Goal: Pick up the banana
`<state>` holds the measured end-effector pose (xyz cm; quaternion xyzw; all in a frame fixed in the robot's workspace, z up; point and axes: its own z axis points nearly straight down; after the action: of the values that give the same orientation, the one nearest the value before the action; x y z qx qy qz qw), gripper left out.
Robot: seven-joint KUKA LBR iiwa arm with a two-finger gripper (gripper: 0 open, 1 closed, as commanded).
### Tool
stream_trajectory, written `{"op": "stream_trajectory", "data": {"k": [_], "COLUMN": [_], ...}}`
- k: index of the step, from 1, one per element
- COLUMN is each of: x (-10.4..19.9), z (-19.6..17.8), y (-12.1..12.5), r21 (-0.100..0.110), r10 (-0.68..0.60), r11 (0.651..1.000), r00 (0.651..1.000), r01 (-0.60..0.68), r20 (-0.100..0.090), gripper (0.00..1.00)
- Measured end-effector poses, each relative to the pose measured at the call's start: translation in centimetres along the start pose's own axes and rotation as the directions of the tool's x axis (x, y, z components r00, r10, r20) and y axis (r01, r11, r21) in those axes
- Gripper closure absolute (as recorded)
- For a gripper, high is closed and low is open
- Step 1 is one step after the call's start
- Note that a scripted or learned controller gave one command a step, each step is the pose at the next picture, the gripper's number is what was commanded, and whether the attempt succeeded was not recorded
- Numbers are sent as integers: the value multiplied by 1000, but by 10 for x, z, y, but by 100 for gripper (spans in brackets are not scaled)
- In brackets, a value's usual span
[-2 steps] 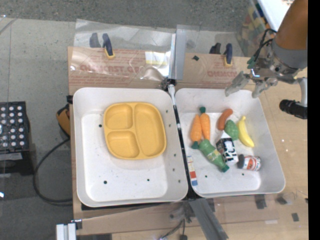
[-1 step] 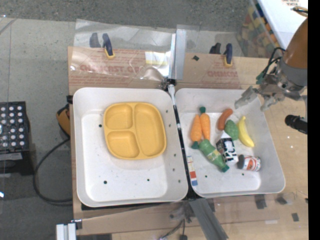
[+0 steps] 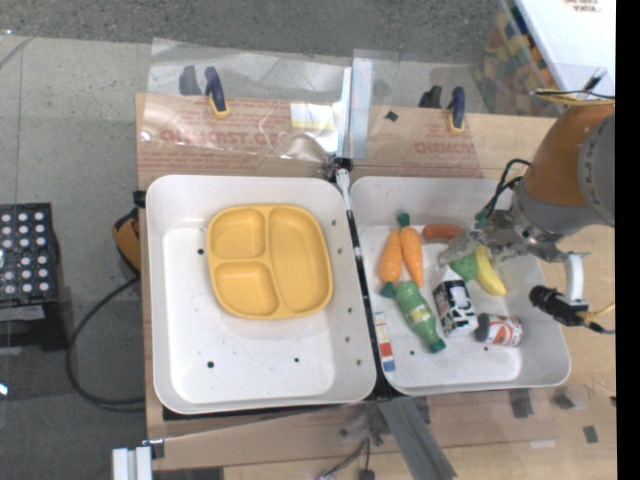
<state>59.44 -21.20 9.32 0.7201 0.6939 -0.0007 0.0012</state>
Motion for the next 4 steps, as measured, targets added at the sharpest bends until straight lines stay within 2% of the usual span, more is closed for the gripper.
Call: {"op": "stream_trajectory", "data": {"k": [1,2,3,4], "x": [-1,57,56,16], "z": [-14,-132,-131,-46], "y": [2,37,37,-17], "r21": [-7,0,1,5], "r10": [2,149,151,137], "r11": [1000,989,989,991], "r00": [1000,989,989,991], "r01": [-2,-149,-151,-137], "r20": [-1,1,3,0], "gripper": [100,100,0,0]}}
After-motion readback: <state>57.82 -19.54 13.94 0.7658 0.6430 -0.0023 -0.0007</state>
